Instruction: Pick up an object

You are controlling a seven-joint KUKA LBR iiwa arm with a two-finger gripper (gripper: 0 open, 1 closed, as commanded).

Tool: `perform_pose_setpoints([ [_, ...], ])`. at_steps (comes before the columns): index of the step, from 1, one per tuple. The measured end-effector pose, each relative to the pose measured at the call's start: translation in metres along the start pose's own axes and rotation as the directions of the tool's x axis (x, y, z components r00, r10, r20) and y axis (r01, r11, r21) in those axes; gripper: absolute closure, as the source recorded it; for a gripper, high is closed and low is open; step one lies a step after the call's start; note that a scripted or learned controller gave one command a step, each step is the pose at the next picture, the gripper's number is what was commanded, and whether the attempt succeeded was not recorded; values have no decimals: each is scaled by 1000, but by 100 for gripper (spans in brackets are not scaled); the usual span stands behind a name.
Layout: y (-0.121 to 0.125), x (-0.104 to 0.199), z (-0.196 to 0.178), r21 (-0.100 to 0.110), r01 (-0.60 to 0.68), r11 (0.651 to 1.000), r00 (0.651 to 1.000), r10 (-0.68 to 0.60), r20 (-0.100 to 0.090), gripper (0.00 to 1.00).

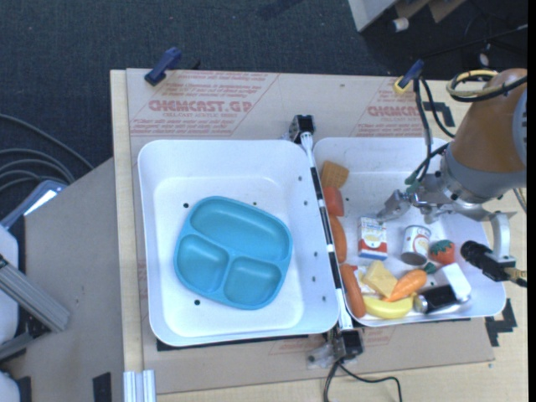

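The gripper (pixel 400 203) hangs low over the right bin (pixel 368 153) with its fingers apart and nothing between them, and the nearest thing, a small carton (pixel 373 236), stands just beside it toward the left bin (pixel 159 224), its long axis running away from the gripper.

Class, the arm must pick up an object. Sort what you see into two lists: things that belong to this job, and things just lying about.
Belongs to the job:
end effector
carton
can
banana
carrot

Just lying about:
blue tray
blue clamp
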State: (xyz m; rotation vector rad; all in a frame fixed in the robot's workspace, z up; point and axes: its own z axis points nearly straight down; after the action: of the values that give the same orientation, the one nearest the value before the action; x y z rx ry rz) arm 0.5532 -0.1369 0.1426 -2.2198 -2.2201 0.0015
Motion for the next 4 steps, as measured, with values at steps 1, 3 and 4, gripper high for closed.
perform_pose_setpoints([
  [1, 52, 5, 58, -2, 1, 1000, 1000, -1, 1, 0],
  [3, 52, 5, 48, -4, 0, 1000, 1000, 0, 1, 0],
  [4, 70, 43, 57, -5, 0, 1000, 1000, 0, 3, 0],
])
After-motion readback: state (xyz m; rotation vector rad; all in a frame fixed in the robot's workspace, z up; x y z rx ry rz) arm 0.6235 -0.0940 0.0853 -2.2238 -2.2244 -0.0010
